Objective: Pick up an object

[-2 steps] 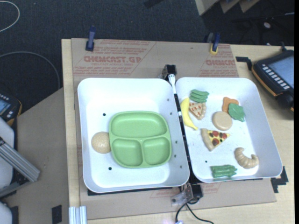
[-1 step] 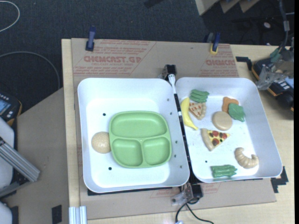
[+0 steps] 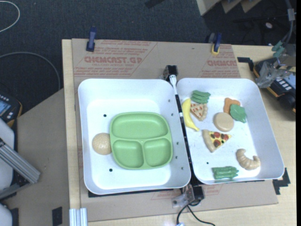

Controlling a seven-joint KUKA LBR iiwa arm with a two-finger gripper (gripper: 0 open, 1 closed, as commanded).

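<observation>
I look down on the desk and I cannot tell the state of the tool from this view, so I will not guess how far it is open or whether it has hold of anything.

For this step I would choose a thing that lies apart from its neighbours and away from the bin walls. The round beige cookie in the middle of the right bin is one candidate, but the green leaf lies just beside it. The croissant near the front right corner stands more alone — I judge it the easier target, if the tool comes straight down over its middle. The banana lies close along the left wall of that bin, so a finger could hit the rim there.

The right bin also holds a pizza slice, a smaller wedge that may be a second slice or a waffle piece, a green vegetable at the back, an orange piece partly behind the leaf, and a green bean pod at the front.

The left bin holds a green divided plate with three compartments, and a round bun touching the plate's left edge — a tight place for fingers.
</observation>
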